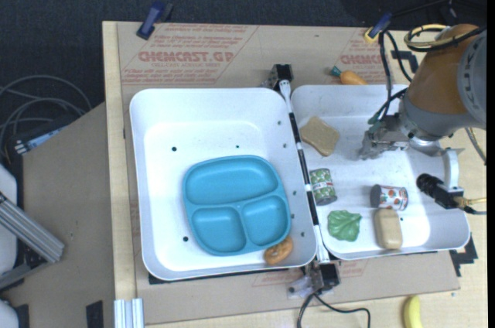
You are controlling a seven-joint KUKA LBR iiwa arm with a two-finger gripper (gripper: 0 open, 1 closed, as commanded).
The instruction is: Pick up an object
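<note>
The right bin [433,237] holds a tan slice of bread [320,135], a small green can [322,186], a green leafy piece [344,225], a small can with a red and white label [389,197] and a tan bread roll [388,228]. My gripper [377,144] hangs over the bare upper middle of this bin, to the right of the bread slice and above the labelled can. Nothing shows between its fingers. In the left bin [155,117] lies a blue divided plate [235,203], with a brown pastry [278,251] at the bin's front right corner.
An orange carrot-like toy [352,76] lies on the board behind the right bin. A yellow item [412,312] sits on the bench in front of it. Blue clamps [153,19] hold the board's back edge. Cables [39,117] lie at the left.
</note>
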